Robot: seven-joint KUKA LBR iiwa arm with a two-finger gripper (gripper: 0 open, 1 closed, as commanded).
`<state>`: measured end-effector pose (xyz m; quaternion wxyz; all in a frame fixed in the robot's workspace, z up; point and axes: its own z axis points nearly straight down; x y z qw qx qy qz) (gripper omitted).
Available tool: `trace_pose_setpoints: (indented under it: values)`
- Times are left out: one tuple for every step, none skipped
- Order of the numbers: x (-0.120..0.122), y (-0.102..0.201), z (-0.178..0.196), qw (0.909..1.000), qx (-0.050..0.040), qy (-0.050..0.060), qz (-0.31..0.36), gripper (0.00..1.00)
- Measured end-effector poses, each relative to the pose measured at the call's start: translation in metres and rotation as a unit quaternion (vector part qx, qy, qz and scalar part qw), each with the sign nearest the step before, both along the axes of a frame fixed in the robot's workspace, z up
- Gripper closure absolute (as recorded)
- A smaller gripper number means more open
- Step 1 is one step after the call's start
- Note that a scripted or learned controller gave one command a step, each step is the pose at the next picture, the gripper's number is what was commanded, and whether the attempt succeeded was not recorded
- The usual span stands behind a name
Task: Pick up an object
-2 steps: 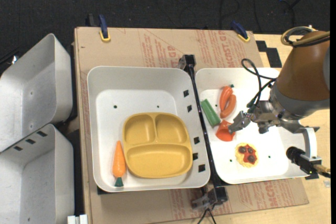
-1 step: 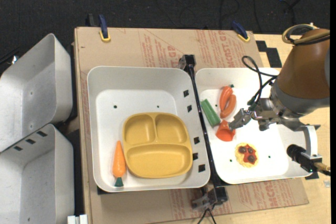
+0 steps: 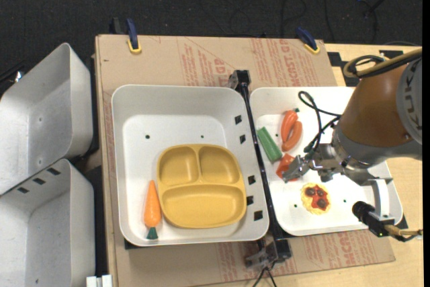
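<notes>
White plastic makes up the two shallow bins sitting side by side on a brown cardboard sheet (image 3: 201, 60) that covers the bench. The left bin (image 3: 131, 111) holds a yellow divided plate (image 3: 201, 186) with three compartments, lying flat toward the near side. Just beside the plate's left edge lies a toy carrot (image 3: 152, 206), orange with a green stub at its near end, pointing lengthwise toward the far wall.

The right bin (image 3: 275, 99) is partly covered by the arm (image 3: 383, 119), whose orange band and grey wrist reach in from the right and hang over the bin's right half. The gripper (image 3: 295, 170) sits low over the middle of this bin, its dark fingers pointing left. A small red piece (image 3: 285, 162) shows right at the fingertips, touching or very close to them; I cannot tell whether the fingers are closed on it or merely beside it, so the grasp is unclear.

Further left in the same bin, a green stick-shaped toy (image 3: 269, 143) lies near the dividing wall. Next to it, toward the far side, an orange-red sausage-shaped toy (image 3: 290, 129) lies on the floor, apart from the gripper. Nearer the front, below the gripper, a small yellow disc with red and dark toppings (image 3: 316, 198) rests flat on the floor. A black cable (image 3: 310, 104) loops above the sausage toy.
</notes>
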<state>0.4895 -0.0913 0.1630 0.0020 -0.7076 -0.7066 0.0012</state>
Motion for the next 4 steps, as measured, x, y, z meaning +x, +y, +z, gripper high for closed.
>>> trace_pose_setpoints:
  values:
    - [-0.001,-0.003,-0.062,1.0000,-0.0013,-0.003,0.000,0.00]
    - [-0.001,-0.003,-0.071,1.0000,-0.0002,-0.002,0.000,0.00]
    - [-0.001,-0.003,-0.061,1.0000,-0.0001,-0.002,-0.001,1.00]
    - [-0.007,-0.005,-0.001,1.0000,-0.0011,-0.005,0.001,1.00]
